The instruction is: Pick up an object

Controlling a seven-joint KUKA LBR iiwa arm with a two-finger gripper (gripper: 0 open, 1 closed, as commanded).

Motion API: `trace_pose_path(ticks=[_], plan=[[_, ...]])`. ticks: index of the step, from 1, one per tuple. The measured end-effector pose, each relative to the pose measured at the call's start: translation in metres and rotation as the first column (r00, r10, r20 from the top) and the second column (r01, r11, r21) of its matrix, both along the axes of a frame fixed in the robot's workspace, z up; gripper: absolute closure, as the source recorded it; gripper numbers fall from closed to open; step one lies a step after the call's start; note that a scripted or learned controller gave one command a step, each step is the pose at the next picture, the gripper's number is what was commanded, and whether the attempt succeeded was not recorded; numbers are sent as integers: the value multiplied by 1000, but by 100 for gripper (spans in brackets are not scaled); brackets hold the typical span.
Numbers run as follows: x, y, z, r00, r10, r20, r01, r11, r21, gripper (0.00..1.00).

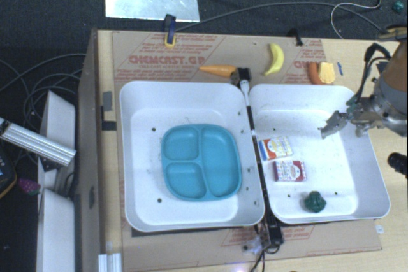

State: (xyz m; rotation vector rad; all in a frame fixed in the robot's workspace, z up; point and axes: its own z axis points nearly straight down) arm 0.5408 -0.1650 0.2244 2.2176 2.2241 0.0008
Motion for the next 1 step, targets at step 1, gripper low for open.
trace_pose_path(ticks=[1], plan=[[-3, -20, -4, 1000, -2, 1, 2, 1000, -1, 0]])
